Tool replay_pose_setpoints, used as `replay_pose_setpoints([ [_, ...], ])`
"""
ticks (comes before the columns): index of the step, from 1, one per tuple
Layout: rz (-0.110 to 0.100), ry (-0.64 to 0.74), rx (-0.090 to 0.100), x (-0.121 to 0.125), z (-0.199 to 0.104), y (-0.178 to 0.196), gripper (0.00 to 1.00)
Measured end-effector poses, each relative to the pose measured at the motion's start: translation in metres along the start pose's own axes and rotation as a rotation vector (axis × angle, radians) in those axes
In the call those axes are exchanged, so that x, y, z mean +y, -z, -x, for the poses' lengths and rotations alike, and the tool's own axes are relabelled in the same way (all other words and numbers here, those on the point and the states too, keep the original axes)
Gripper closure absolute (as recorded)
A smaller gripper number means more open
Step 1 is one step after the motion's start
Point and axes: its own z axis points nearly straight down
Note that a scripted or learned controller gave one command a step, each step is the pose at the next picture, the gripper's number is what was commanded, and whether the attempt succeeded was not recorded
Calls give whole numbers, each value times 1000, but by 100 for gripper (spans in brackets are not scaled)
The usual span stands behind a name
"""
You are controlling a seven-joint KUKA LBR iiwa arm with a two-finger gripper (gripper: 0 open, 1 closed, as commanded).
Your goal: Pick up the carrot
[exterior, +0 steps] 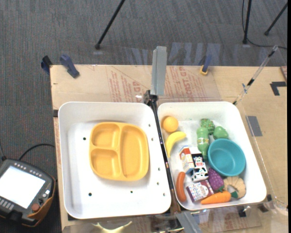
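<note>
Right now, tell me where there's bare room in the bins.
Left bin: white floor all around the yellow tray. Right bin: bare strip along the far wall, above the orange. Crowded from the teal bowl to the carrot.

In the right white bin (235, 111), the small printed cartons (198, 191) carry labels too small to read, and the purple grape-like toy (215, 179) sits partly under the rim of the teal plastic bowl (226, 157). The orange toy carrot (216, 197) lies against the bin's near wall, its green leafy end blurring into the tan ridged item (234, 184) beside it, whose kind cannot be told. At the lower left, the grey handheld screen unit (20, 191) is cut off by the picture's edge.
</note>
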Motion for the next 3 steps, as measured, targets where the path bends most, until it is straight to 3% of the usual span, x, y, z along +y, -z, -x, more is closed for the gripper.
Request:
replay_pose_setpoints([
  [1, 0, -10, -4, -2, -2, 9, 100],
  [2, 3, 503, -1, 4, -3, -32, 100],
  [3, 3, 497, -5, 3, -3, -23, 100],
])
